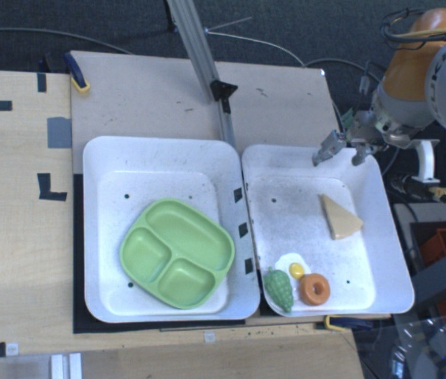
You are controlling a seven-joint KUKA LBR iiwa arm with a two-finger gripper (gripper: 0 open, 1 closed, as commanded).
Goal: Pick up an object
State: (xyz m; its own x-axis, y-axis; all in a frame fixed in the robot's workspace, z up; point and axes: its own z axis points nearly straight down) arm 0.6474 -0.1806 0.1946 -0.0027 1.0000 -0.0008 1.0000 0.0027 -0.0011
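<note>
1. Two shallow white bins sit side by side on the bench. The left bin holds a green divided plate with three compartments, lying flat toward the near right part of that bin.
2. The right bin holds four small things. A tan wedge, likely toy cheese, lies alone in the right-centre of the floor, thin end toward the far side.
3. Along the near edge of the right bin a cluster: a green knobbly toy vegetable at the left, a toy fried egg with a yellow yolk just behind it, and an orange-brown ring, probably a toy doughnut, to the right. The three lie touching or nearly so; exact contact is hard to read.
4. A grey metal post slants down from the far side and ends at the seam between the bins, near their far corners. A blue-and-yellow clamp sits at the far left bench corner.
5. The gripper hangs over the far right rim of the right bin. Its two fingers stand apart, with nothing between them.
6. The cheese wedge is the closest item, nearer the camera than the gripper, with bare bin floor between. The cluster lies well apart, on the opposite, near side of the bin.
7. Nothing stands between gripper and wedge.
</note>
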